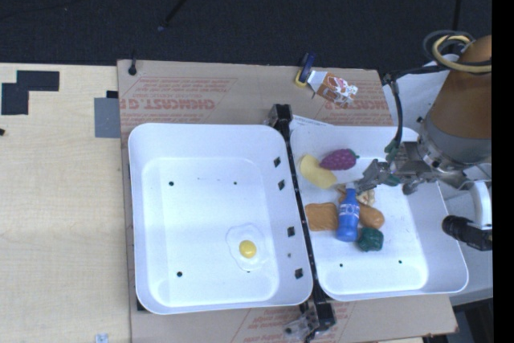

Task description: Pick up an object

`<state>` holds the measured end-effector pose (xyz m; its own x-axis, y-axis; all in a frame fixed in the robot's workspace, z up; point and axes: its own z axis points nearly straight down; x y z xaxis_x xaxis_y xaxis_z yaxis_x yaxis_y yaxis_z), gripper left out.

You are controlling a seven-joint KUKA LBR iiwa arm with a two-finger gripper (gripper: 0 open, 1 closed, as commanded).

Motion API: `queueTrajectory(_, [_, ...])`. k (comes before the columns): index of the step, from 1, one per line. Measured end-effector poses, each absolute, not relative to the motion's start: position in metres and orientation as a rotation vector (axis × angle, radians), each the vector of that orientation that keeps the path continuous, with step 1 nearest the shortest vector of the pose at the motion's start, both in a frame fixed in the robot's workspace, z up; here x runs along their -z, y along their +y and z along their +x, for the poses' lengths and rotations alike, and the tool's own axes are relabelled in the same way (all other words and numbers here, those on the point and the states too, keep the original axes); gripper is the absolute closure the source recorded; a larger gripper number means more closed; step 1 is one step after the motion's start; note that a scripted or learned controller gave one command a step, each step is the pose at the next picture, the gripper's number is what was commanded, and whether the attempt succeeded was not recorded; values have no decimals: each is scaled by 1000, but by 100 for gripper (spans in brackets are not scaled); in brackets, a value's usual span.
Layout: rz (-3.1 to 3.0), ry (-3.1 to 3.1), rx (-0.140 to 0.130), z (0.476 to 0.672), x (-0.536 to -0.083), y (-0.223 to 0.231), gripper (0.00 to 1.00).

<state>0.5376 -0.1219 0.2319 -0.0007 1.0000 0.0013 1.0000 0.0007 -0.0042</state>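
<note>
My gripper (369,178) hangs low in the right bin (393,273), just above and right of a blue bottle (348,220). The bottle lies across an orange bread-like piece (321,216), with another orange piece (371,215) to its right. A dark green item (370,239) sits below them. A purple fruit (340,160) and a yellow fruit (316,171) lie to the upper left of the gripper. Nothing can be seen held in the gripper.
The left bin (161,149) holds a fried egg toy (246,248) near its front right. Black clips (283,118) join the bins along the middle divide. A small packet (336,89) and a blue-yellow clamp (304,70) lie on the cardboard behind the right bin.
</note>
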Motion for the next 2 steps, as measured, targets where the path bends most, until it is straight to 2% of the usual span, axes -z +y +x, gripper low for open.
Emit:
queueTrajectory(1, [-2210,-2216,-11,563,-114,-93,0])
queueTrajectory(2, [-2216,-2216,-7,500,-86,-83,0])
